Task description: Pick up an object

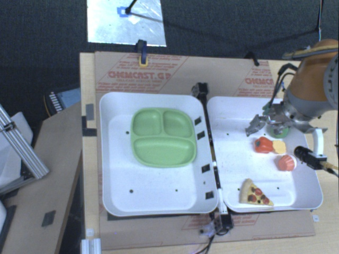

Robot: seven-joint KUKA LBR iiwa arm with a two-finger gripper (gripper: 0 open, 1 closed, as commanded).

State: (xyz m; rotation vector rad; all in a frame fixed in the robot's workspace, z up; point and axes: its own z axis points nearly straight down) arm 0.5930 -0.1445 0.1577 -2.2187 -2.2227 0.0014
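My gripper (258, 125) hangs over the back part of the right bin (233, 157), reaching in from the right under the orange-banded wrist (312, 83). Just below it lies a red toy tomato (262, 145) with a yellow piece (279, 147) touching its right side. A green item (279, 132) peeks out from under the wrist. A round orange-red toy (286, 163) rests nearer the right wall. A pizza slice (256, 193) lies at the bin's front. Nothing shows held in the gripper.
The left bin (114, 184) holds a green divided plate (161, 137). A black divider with clips (207, 142) runs between the bins. A black part of the arm (310, 157) juts over the right bin's right wall.
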